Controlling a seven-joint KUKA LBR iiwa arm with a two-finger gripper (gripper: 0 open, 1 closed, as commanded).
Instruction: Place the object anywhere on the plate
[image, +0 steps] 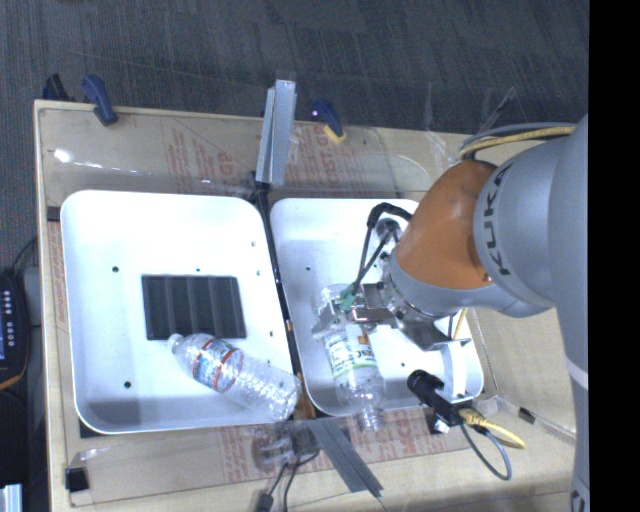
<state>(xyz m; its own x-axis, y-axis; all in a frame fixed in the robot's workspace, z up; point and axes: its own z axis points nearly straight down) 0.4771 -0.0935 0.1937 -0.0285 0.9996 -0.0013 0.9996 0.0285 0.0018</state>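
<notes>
The tool (335, 312) sits low in the right bin (300, 225) over a clear bottle (352, 362); I cannot tell its state; the dark plate (193, 306), centre left, bears nothing; placing remains undone.

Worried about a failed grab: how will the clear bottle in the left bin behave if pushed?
The clear bottle lies on its side, so it may well roll. It looks empty, thin plastic: probably light and squashy. Its smooth wall could slip.

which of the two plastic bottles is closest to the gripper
The bottle with the green-and-white label in the right bin, just below the gripper. The red-labelled bottle lies in the left bin.
</notes>
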